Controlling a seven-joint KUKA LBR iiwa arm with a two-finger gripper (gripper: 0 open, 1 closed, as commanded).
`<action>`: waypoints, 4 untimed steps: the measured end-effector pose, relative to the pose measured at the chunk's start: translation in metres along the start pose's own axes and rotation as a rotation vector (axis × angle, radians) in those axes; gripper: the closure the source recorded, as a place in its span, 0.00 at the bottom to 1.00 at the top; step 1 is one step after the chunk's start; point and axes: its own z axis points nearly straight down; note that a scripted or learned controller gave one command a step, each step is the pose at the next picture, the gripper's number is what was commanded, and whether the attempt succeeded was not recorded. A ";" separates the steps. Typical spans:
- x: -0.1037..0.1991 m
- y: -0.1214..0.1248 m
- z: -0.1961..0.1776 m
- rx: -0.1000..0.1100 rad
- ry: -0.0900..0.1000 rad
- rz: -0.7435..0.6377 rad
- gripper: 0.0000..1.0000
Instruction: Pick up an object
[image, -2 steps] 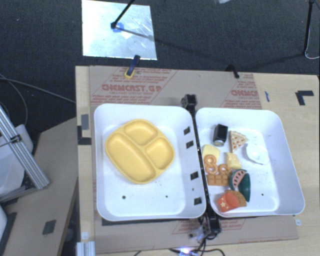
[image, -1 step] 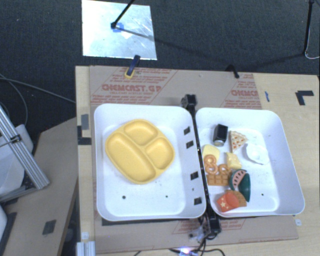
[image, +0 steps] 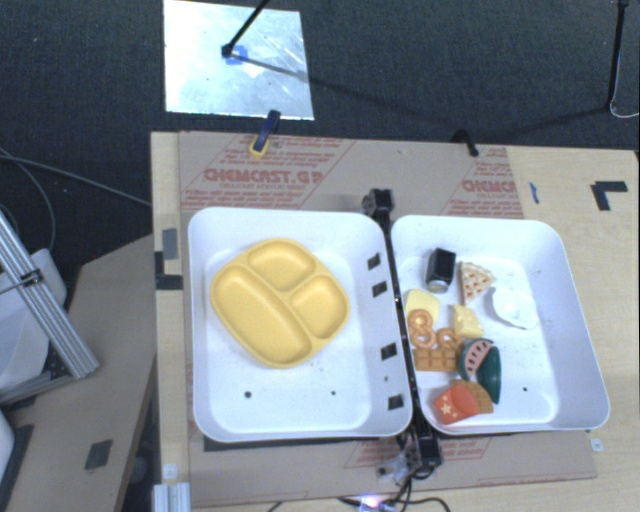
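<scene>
The right bin (image: 570, 300) holds several small toy foods along its left side: a black can (image: 440, 268), a pizza slice (image: 474, 280), a white piece (image: 510, 308), a yellow cheese wedge (image: 466, 321), an orange pretzel (image: 421, 325), a waffle (image: 434, 354), a watermelon slice (image: 474, 356), a dark green piece (image: 489, 377) and a red-orange piece (image: 458, 402). They lie close together, some touching. The left bin (image: 230, 410) carries a yellow divided plate (image: 279, 301).
The bins meet at a black-clipped seam (image: 392, 300) on a cardboard sheet (image: 330, 170). A metal frame (image: 40, 310) stands at the far left. A shiny square sheet (image: 237, 58) lies on the dark floor behind the bench.
</scene>
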 end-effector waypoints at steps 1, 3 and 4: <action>0.001 0.002 -0.012 -0.025 0.002 -0.005 1.00; 0.002 0.007 -0.035 -0.087 0.009 -0.014 1.00; 0.003 0.010 -0.047 -0.122 0.012 -0.018 1.00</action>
